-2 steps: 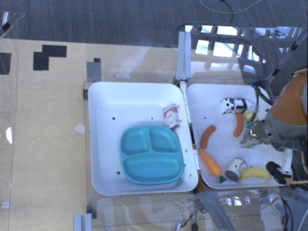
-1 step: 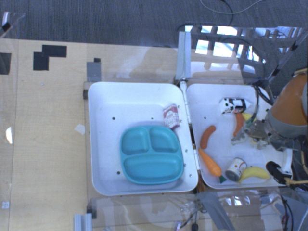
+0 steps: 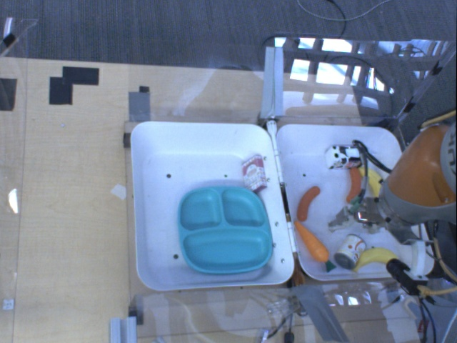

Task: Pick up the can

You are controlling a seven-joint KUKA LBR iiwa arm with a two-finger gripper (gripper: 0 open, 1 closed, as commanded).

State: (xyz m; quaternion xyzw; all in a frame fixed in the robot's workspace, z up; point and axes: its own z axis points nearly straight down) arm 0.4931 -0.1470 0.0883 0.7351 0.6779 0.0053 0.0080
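Wooden bench [image 3: 64, 213] with two white bins, left bin [image 3: 153, 191] holding a teal divided plate [image 3: 225, 229] and a small red packet [image 3: 254, 172], right bin [image 3: 307, 148] holding a sausage [image 3: 308, 201], carrot [image 3: 313, 242], banana [image 3: 375, 257], the can [image 3: 348, 250] lying on its side near the front edge, the gripper [image 3: 350, 219] just above it, fingers slightly apart, gripping nothing.

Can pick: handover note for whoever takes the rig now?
Gripper: low in the right bin, fingers apart, nothing between them.
Can: in the left bin, at its right wall, just above the blue plate. Not touched.
Right bin also holds a sausage, carrot, banana and cup.
Done: nothing. Left: cross to the left bin, grasp the can, lift.
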